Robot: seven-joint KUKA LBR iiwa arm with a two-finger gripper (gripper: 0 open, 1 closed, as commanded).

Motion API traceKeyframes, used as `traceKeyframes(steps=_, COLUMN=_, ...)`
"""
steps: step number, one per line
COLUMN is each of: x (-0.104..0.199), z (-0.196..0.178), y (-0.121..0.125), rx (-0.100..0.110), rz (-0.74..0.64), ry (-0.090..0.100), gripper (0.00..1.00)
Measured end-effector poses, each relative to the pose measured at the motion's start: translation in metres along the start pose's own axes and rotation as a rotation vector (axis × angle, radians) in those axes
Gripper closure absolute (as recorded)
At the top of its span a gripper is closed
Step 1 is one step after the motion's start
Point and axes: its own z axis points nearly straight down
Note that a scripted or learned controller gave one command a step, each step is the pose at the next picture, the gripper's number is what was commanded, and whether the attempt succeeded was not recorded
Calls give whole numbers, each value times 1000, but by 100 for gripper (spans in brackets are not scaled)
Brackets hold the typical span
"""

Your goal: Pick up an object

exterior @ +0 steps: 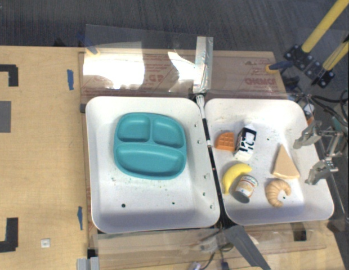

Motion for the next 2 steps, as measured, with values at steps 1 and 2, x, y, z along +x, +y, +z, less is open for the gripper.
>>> traceKeyframes(steps=1, x=-10, z=132, y=-9, rx=-2, rz=388, ry=9, gripper=0)
traceKeyframes(steps=2, x=-27, z=191, y=13, rx=-2, rz=860, ry=-1, gripper=0)
